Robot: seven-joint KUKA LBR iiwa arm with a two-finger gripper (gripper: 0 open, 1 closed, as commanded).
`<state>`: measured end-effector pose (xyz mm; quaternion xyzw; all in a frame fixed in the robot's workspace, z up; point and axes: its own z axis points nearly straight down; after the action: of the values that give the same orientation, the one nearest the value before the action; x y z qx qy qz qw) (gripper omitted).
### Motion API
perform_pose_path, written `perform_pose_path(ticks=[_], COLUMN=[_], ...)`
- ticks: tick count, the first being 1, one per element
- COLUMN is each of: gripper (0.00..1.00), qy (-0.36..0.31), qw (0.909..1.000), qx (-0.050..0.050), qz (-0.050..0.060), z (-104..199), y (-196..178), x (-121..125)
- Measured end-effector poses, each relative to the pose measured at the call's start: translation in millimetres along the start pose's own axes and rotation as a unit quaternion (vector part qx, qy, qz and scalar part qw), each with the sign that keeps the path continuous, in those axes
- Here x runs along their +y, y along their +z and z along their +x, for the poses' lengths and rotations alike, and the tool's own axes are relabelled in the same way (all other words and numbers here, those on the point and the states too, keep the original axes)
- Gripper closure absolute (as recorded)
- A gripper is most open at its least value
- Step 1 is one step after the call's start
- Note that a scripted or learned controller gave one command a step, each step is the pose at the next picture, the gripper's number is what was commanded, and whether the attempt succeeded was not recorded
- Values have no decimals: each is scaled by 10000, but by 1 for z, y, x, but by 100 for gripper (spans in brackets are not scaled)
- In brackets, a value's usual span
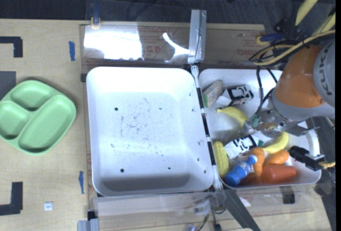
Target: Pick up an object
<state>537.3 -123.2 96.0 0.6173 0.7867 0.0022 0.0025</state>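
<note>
Right bin: bananas, corn, blue bottle, crowded beneath gripper; arm reaching from right; grip state indiscernible.

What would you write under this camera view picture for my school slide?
Grey-and-orange robot arm reaching into the right white bin of toys beside a green divided plate.

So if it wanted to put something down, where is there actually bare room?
The left bin is bare floor from wall to wall. The wooden bench is free around the green divided plate. The right bin is crowded: bananas, corn cob, blue bottle and orange pieces packed under the arm.
</note>
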Motion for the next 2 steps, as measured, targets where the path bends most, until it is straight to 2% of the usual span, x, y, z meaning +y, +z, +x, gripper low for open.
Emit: perform_pose_path(ticks=[1,2], gripper=[0,0], qy=[-2,3211], qw=[10000,9470], qx=[1,-2], qz=[2,59], z=[0,19], y=[0,-46], x=[0,33])
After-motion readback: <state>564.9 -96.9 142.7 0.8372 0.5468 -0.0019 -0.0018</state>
